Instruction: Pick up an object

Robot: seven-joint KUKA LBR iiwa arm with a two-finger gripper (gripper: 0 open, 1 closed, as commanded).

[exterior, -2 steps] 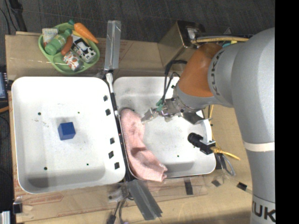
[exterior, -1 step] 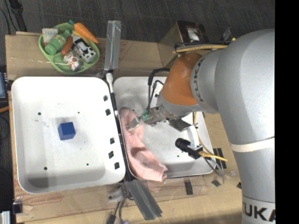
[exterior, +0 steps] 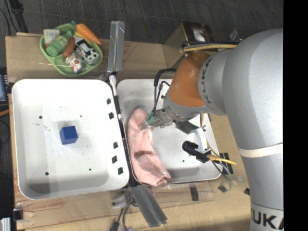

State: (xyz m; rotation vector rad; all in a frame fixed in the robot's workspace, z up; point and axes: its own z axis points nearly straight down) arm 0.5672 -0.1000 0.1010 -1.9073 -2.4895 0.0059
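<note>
A pink cloth (exterior: 143, 148) lies crumpled along the left side of the right bin (exterior: 187, 174), running from near the bin's middle down to its front edge. My gripper (exterior: 152, 121) hangs low over the cloth's upper end, at or just above its top fold. The arm covers the back half of this bin. A blue cube (exterior: 69, 134) sits alone in the middle of the left bin (exterior: 29, 100), far from the gripper.
A green bowl (exterior: 54, 61) with toy vegetables and small packets stands on the bench behind the left bin. A metal divider (exterior: 115, 47) runs between the two bins. Bare bin floor lies right of the cloth.
</note>
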